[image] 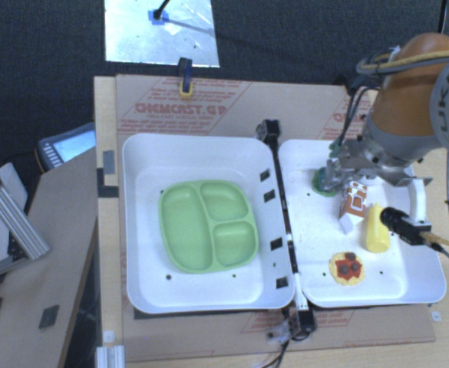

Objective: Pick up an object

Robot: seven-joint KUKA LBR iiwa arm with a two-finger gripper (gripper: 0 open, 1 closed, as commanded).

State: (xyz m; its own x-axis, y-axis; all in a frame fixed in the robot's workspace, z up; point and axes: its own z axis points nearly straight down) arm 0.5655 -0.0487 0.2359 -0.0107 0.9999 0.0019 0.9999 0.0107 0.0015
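The hand (333, 173) sat low over the far part of the right bin (424, 286), and the wrist above it hid its fingers, so their state could not be told. A green object (321, 182) beneath the hand showed as a partial rim, the rest covered. The arm (424, 90) ran off the right edge. An orange-and-white carton (353, 202) was partly overlapped by the arm's fittings, its print too small to read. The far right corner of the right bin lay hidden under the arm.
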